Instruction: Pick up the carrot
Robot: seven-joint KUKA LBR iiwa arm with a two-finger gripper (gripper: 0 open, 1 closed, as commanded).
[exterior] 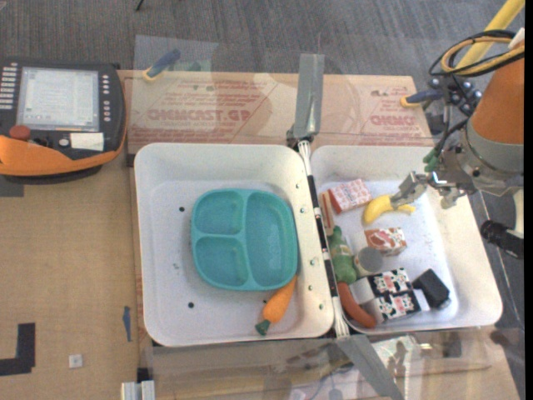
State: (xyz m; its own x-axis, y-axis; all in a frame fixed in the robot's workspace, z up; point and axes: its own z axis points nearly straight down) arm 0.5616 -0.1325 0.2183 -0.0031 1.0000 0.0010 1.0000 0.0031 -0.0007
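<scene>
Nearest, the carrot [278, 304] lies in the left bin [158, 223], wedged against the teal divided plate [244, 238] (an awkward approach). Over the right bin [479, 286], the gripper [419, 184] hovers beside a banana [385, 209], grip state undiscernible.

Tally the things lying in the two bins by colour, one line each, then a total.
Teal: 1, the plate
Orange: 1, the carrot
Yellow: 1, the banana
Red: 4
Green: 1
Black or black-and-white: 3
Total: 11
</scene>
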